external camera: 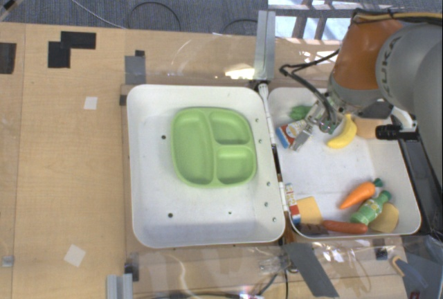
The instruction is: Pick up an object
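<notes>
My gripper hangs low over the back left part of the right bin, under the grey arm with its orange band. Its tip is right at a red, white and blue packet, touching or nearly touching it. A small green item lies just behind the packet. A yellow banana lies immediately to the right of the gripper. At the bin's front are an orange carrot, a green bottle, a yellow block, a red sausage-like piece and a tan piece.
The left bin holds a green divided plate at its middle. A raised divider separates the two bins. A black cable loops from the wrist over the right bin's back edge. Wooden bench surface stretches to the left.
</notes>
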Controlling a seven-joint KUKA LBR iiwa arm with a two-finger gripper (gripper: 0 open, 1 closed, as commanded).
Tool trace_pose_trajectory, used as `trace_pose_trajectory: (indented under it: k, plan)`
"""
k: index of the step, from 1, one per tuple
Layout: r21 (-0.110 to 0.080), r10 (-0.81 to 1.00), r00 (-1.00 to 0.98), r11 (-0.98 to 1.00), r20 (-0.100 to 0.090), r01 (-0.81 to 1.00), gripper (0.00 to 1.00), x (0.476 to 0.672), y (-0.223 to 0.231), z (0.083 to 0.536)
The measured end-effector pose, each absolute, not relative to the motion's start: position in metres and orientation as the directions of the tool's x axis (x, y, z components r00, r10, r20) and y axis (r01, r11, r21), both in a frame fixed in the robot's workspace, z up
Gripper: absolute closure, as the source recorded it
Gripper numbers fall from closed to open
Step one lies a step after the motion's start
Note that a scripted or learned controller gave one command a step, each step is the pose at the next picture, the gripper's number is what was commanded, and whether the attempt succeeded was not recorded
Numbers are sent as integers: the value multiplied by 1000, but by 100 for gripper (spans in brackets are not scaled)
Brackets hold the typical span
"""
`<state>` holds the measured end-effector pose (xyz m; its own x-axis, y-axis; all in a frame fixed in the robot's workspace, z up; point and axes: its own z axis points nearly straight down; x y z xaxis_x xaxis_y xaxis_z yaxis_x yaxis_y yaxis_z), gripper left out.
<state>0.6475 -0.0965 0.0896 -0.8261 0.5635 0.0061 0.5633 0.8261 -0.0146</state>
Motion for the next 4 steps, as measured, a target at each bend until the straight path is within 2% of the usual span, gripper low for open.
trace_pose_trajectory:
  k: [1, 2, 3, 4]
  plan:
    - [-8, 638, -770, 770, 5, 638, 0, 647, -93, 89]
    - [-20, 785, -619, 619, 24, 785, 0, 656, -87, 90]
    - [9, 737, -675, 676, -18, 737, 0, 656, -172, 177]
    - [5, 750, -662, 662, -9, 750, 0, 657, -192, 89]
